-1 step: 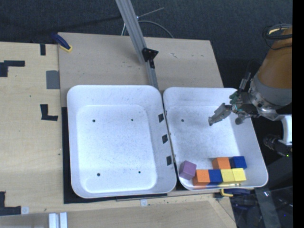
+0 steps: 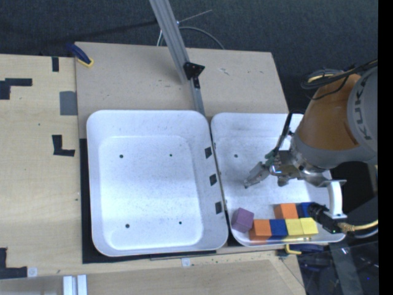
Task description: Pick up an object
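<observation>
Over the right shallow white plastic bin [image 2: 245, 131], the two-finger metal gripper [image 2: 253, 178] hangs with nothing between its fingers; their spread cannot be told. At that bin's near edge lie small blocks: purple cube [image 2: 243, 219], two orange [image 2: 263, 227], two blue [image 2: 278, 227], two yellow [image 2: 301, 227]. Left white bin [image 2: 147, 118] sits alongside. Both rest on a speckled tan wooden bench [image 2: 135, 72]; dark carpeted floor [image 2: 276, 11] beyond.

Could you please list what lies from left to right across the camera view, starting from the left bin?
Left bin → purple block → end effector → orange block → blue block → yellow blocks.
</observation>
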You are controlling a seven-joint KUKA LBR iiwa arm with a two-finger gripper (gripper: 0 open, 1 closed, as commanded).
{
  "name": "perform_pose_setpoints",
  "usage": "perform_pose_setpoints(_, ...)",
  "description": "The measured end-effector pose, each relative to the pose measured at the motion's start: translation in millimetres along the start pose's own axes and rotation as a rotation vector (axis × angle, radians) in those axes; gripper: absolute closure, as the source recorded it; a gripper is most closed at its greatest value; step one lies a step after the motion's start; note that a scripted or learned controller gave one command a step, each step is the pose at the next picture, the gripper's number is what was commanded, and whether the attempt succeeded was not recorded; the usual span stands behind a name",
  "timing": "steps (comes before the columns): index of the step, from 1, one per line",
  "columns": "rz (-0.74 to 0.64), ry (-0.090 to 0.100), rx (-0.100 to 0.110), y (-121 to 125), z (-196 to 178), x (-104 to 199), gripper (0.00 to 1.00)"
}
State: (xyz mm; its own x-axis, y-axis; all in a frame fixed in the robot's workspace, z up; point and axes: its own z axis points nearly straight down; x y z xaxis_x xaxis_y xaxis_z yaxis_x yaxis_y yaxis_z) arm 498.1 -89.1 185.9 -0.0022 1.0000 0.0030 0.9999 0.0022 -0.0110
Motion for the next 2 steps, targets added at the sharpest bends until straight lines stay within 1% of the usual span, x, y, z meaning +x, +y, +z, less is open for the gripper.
perform_pose_setpoints(1, 0.002, -0.004, -0.008, 21.0, 97.0, -3.7, 0.00)
perform_pose_setpoints(2, 0.000, -0.001, -0.007, 20.7, 84.8, -2.4, 1.00)
